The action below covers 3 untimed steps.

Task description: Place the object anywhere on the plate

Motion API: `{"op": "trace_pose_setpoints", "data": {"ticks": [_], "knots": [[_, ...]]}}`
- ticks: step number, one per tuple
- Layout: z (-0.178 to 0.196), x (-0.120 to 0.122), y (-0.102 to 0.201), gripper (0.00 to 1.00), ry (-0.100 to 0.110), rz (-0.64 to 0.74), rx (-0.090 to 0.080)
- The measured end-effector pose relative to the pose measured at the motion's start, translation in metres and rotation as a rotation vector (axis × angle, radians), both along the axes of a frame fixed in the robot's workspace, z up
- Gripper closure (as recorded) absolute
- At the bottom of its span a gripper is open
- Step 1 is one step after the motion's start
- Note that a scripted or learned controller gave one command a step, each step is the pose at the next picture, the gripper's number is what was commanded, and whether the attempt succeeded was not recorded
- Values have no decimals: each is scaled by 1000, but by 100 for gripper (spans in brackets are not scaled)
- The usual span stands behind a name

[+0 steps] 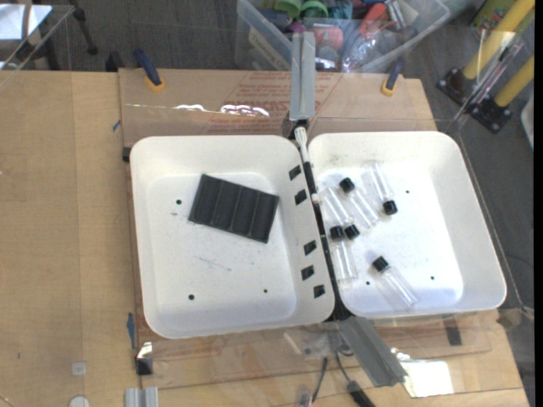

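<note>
White right bin (475,227), vials (373,219) variously angled

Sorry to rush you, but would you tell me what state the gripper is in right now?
Gripper: its state cannot be told from this camera view.

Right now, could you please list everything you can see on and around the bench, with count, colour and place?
Bins: two, white, side by side on the bench.
Grooved plate: one, black, flat in the left bin, upper middle.
Vials: about five, clear with black caps, scattered in the right bin's left half.
Clips: several, black, along the seam between the bins.
Storage tub: one, clear, holding mixed colourful items, beyond the bench at top.
Clamps: two, orange-tipped, at the bench's far edge.
</note>
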<state>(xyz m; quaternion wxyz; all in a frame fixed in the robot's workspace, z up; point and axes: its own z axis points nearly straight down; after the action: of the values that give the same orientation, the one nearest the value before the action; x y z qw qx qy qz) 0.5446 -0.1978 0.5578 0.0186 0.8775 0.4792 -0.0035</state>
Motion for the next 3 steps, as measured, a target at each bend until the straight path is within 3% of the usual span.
{"op": "trace_pose_setpoints", "data": {"ticks": [3], "knots": [[31, 3, 2, 100, -4, 7, -10]]}}
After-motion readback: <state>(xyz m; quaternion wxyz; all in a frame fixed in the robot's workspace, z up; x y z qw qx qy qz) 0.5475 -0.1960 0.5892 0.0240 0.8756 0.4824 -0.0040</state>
